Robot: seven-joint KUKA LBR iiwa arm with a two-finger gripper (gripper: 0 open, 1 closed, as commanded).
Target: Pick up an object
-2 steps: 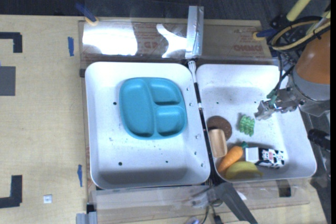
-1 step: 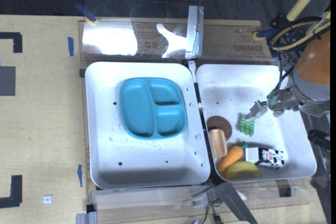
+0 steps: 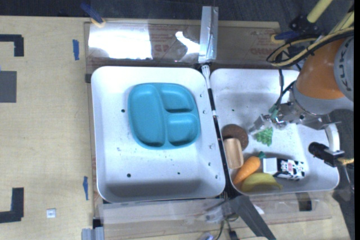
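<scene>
Your tool — grip state unreadable — hangs just above the green piece; the carrot points far-right.

Your arm reaches into the right bin — left bin holds a blue divided plate.
Gripper hovers just above the green leafy piece — carrot and banana lie near it.

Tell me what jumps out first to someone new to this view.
The blue divided plate lying alone in the middle of the left bin grabs the eye first. Next, the clutter along the right bin's near left corner: a carrot, a banana and a wooden cylinder. The arm's orange band hangs over that bin's right side.
</scene>
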